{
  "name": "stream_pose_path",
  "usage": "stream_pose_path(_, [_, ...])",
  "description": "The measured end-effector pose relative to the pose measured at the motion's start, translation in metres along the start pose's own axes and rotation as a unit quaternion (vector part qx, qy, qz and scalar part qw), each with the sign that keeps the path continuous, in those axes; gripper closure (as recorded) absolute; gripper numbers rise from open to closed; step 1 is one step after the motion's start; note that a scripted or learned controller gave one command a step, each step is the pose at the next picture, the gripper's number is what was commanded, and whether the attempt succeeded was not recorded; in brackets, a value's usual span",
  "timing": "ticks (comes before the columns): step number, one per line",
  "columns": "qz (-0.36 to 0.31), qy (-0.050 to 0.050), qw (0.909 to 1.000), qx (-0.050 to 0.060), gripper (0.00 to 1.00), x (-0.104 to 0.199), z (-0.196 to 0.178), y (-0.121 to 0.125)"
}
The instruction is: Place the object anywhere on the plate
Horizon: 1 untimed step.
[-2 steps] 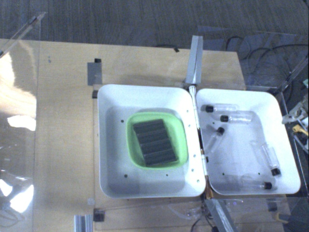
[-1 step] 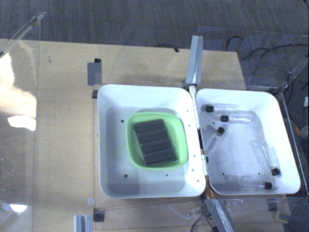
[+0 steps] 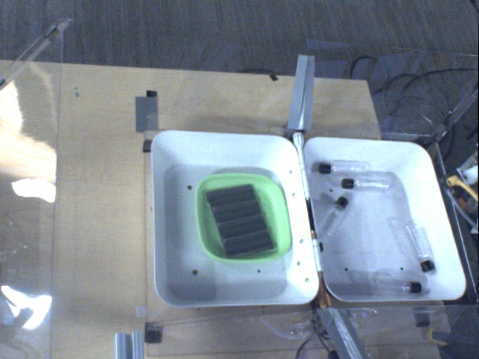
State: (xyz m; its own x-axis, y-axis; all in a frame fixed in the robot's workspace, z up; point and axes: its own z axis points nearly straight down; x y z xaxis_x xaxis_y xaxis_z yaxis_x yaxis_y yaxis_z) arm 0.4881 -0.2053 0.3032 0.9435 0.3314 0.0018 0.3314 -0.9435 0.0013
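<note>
— Green plate, square with rounded corners, sits in the left bin, and a dark ribbed block lies on it, turned at a slant.

— And the right bin?

— Clear tubes with black caps: two near its far-left corner, one by the left wall, two toward the near-right corner. All lying flat.

— The pincer, clenched or released?

— Can't tell from here.

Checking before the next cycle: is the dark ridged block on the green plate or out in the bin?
On the plate: the dark ridged block lies flat within the green plate in the left bin.
</note>
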Motion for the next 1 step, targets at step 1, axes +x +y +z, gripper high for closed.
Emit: stream_pose_path(1, [0.036,0.001,0.9993,0.0,0.0,0.0001,0.0028,0.0001])
